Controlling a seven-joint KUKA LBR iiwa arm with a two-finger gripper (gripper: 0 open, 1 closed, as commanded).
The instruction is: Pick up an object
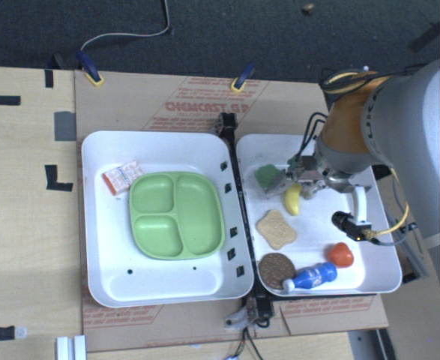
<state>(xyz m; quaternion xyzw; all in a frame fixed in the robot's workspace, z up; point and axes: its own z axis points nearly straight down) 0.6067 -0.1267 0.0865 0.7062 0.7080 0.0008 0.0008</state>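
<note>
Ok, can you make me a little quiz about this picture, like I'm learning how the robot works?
1. True or false: the green plate lies in the left bin.
2. Which thing lies right under the gripper?
A. the blue bottle
B. the yellow banana
C. the red and white packet
3. Fill in the word: the brown cookie lies in the ____ bin, beside the blue bottle.

Key
1. True.
2. B. The yellow banana lies just below the gripper, next to the green toy.
3. Right. That right bin also holds the slice of toast and the red tomato.
</note>
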